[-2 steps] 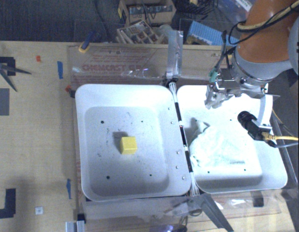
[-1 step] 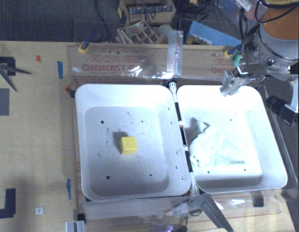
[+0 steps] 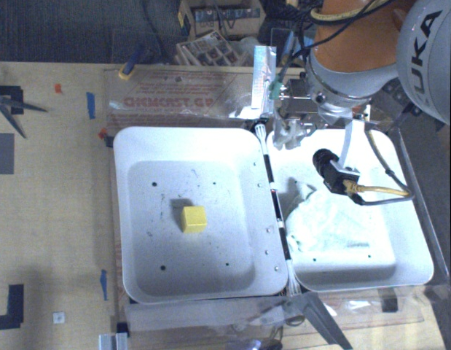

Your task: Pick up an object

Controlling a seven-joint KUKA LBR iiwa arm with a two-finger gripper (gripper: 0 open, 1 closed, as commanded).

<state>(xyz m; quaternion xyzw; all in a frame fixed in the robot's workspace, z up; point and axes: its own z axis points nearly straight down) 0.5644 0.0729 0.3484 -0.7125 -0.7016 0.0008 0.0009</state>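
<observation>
The yellow block [image 3: 194, 219] lies alone in the left bin [image 3: 189, 134], a little left of that bin's middle, resting flat on the floor and well apart from every wall.

The bench [image 3: 50, 195] is pale wood and carries both bins side by side, their inner rims touching. The arm [image 3: 371, 42] enters from the far right, grey with its orange band, and hangs over the far part of the right bin [image 3: 416, 268]. In that right bin, toward its near left, lies a crumpled white sheet [image 3: 328, 226].

The gripper [image 3: 289, 133] sits at the far left corner of the right bin, just beside the shared rim. It is too blurred to tell whether it is released or clenched, and nothing shows in it. A black fitting [image 3: 330, 169] with a yellow cable [image 3: 382, 191] hangs just right of it.
</observation>
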